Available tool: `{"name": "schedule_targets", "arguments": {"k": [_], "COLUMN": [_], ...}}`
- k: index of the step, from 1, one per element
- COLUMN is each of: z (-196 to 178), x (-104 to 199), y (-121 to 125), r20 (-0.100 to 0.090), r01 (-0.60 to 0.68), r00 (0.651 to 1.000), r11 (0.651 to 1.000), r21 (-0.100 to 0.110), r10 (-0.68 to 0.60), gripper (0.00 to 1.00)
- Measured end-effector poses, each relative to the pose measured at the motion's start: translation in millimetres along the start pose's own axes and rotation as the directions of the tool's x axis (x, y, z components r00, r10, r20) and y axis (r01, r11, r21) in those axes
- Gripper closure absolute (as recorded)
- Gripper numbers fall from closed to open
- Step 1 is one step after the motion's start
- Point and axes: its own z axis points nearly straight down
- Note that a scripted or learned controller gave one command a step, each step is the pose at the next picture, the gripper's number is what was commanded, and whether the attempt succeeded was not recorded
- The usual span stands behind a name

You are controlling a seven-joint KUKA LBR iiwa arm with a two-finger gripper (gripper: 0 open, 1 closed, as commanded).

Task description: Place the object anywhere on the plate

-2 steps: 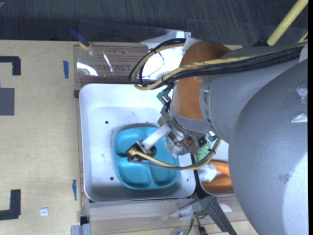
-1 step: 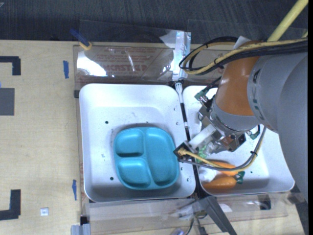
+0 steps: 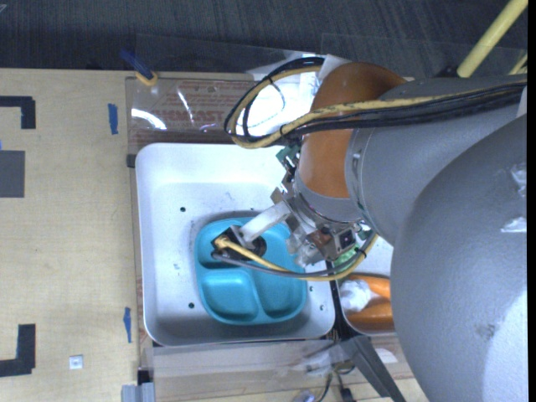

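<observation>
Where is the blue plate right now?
The blue plate lies inside the left white bin, toward its lower right corner in the camera view, partly under the grey arm.

Light: bright, even overhead
Glare: clear plastic sheet above the white bin
Focus: looming arm soft

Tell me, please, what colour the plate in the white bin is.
The plate is bright blue; it shows best in the camera view, lying in the white bin.

I see the blue plate as smooth moulded plastic with a soft sheen; the white bin around it looks glossy; at nine o'clock, the bench looks matt wood.
</observation>
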Motion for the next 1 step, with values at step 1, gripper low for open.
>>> {"name": "schedule_targets", "arguments": {"k": [1], "z": [-0.1], "x": [-0.4], "y": [2.2], "r20": [0.001], "r01": [-0.004], "r00": [1.000], "r11": [1.000], "r21": [-0.001], "r10": [0.004], "gripper": [0.00]}}
